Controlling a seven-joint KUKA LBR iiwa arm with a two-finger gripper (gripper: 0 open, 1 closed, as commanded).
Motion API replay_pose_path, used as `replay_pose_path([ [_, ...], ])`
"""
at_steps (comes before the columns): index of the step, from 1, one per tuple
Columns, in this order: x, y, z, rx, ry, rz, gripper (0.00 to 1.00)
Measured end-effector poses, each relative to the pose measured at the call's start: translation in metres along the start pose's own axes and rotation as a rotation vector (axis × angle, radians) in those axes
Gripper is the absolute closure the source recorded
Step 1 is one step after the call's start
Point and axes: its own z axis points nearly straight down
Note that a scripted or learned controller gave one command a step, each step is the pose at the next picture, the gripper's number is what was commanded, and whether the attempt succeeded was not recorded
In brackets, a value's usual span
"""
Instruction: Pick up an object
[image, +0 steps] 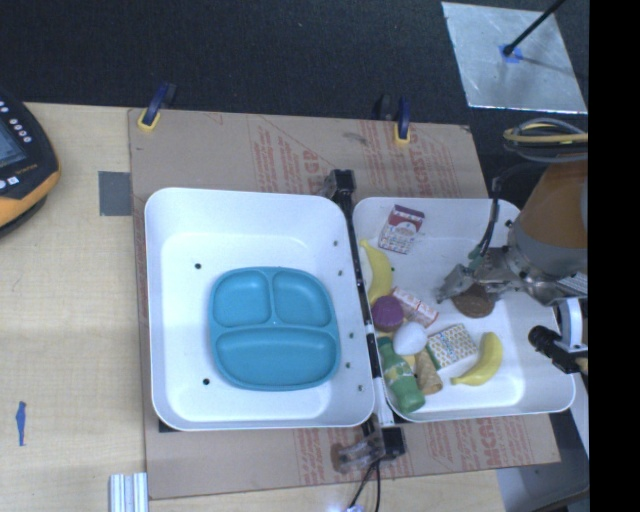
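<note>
Tool (462, 283) low in right bin (540, 400), over a brown round object (476, 303); can't tell its opening. Red-white card (402, 230) and patterned box (452, 345) carry print, unreadable. Blue divided plate (273, 328) in left bin (170, 300). Cardboard (250, 150) lettering too faint.

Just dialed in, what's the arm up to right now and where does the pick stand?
The gripper is down in the right bin, over a brown round object near that bin's middle. Whether it has hold of it can't be told from here. The other items, including two bananas, a purple ball and a green bottle, lie loose along the bin's left and lower parts. The left bin holds a blue divided plate.
</note>
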Motion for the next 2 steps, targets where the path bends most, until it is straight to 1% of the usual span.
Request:
replay_pose_path([
  [1, 0.027, -0.069, 0.015, 0.015, 0.007, 0.005, 0.00],
  [2, 0.001, 0.013, 0.013, 0.000, 0.001, 0.003, 0.00],
])
